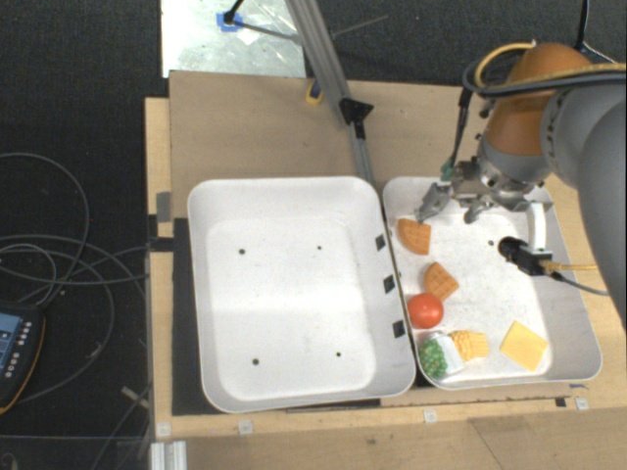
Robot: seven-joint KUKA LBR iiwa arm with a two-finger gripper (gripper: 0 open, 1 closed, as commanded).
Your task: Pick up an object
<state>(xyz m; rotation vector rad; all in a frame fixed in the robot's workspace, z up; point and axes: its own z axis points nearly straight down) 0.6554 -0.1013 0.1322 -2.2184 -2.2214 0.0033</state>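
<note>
Hovering jaws spread apart, just beside orange waffle-textured wedge in right bin.

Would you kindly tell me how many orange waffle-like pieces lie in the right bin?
2: one waffle piece near the bin's upper left, another just below it, above the tomato. The arm may hide others.

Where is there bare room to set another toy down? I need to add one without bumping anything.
The left bin has its whole floor bare. In the right bin, the strip between the waffle piece and the cheese wedge is free. It is crowded along the divider, around the tomato, and under the gripper.
</note>
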